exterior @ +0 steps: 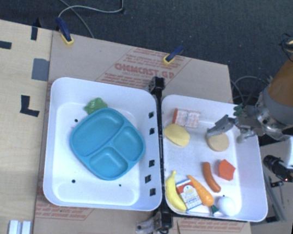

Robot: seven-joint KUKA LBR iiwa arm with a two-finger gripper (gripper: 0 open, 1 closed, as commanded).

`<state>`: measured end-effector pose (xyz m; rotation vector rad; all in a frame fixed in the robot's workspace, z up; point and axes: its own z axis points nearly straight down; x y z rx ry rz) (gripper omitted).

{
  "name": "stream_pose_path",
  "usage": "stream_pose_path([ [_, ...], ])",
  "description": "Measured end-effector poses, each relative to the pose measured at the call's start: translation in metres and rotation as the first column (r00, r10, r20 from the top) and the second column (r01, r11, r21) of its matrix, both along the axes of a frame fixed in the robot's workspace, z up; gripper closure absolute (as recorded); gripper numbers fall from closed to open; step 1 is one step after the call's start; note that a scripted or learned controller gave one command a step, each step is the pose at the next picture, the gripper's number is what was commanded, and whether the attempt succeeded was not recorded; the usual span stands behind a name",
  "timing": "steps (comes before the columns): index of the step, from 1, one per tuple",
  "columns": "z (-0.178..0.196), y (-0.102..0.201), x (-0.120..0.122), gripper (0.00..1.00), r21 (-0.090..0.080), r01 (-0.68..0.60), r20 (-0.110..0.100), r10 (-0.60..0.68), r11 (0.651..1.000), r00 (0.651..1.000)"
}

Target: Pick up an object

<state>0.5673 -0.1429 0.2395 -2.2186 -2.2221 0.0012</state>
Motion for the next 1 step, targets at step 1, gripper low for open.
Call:
stream_pose_path([
  [1,-0.0839,-0.0309,-0.0080,0.00,0.000,0.002,-0.002,-0.002,1.000,1.000],
])
